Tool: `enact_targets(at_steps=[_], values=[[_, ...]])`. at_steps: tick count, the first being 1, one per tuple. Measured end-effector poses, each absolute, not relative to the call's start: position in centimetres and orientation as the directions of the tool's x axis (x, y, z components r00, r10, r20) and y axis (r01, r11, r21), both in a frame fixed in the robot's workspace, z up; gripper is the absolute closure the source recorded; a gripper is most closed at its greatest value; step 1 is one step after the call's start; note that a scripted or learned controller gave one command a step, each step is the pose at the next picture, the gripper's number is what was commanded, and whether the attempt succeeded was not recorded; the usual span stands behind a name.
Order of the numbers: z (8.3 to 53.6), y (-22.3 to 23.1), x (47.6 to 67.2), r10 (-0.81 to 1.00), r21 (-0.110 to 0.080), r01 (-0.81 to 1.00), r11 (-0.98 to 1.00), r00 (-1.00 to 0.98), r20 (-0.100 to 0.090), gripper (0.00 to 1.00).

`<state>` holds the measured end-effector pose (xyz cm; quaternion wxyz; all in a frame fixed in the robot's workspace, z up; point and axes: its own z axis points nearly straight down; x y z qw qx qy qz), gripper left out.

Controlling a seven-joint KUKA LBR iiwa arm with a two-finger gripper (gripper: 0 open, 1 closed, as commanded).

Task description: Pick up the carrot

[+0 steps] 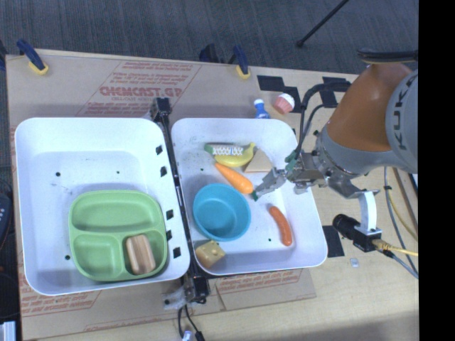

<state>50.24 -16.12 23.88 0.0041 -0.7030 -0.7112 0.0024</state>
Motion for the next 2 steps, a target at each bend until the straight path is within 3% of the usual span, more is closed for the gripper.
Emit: enact_targets(at_steps=[1,2], values=[[8.9,-10.6,56.4,0.999,-0.011,0.999,-0.047,0.047,0.002,0.00],[9.1,-15.9,53.2,0.999,-0.011,0.999,0.047,-0.047,0.002,0.00]])
